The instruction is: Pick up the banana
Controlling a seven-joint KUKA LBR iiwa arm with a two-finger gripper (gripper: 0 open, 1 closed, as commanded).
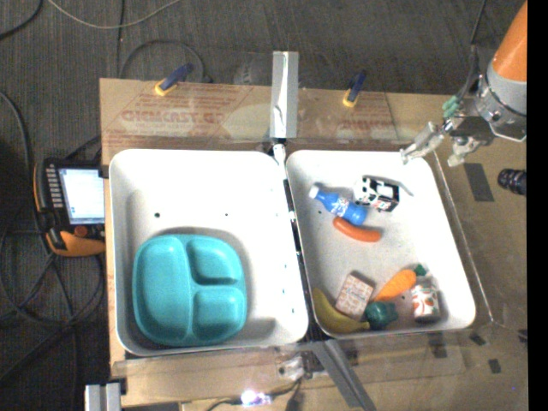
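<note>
From above the bench, we saw the claw [437,140] hanging over the far right corner of the right bin [458,255], just past its rim, its two thin fingers spread apart with nothing between them and nothing touching them. The arm's orange band [522,45] sat up and to the right of the claw.

Nearest the claw, inside the right bin, we found a small black-and-white item [378,193], with a blue bottle [337,204] lying beside it and a red-orange sausage-shaped piece [356,231] just below the bottle. Well away from the claw, along the bin's near wall, lay a carrot [398,284], a small printed box [353,294], a teal lump [381,314] and a small red-and-white can [424,302].

The banana [336,313] rested in that bin's near left corner, about as far from the claw as the bin allowed, curved along the wall and touching the printed box.

The left bin [128,178], farther still from the claw, held a teal divided tray [190,289] lying flat toward its near side.
</note>
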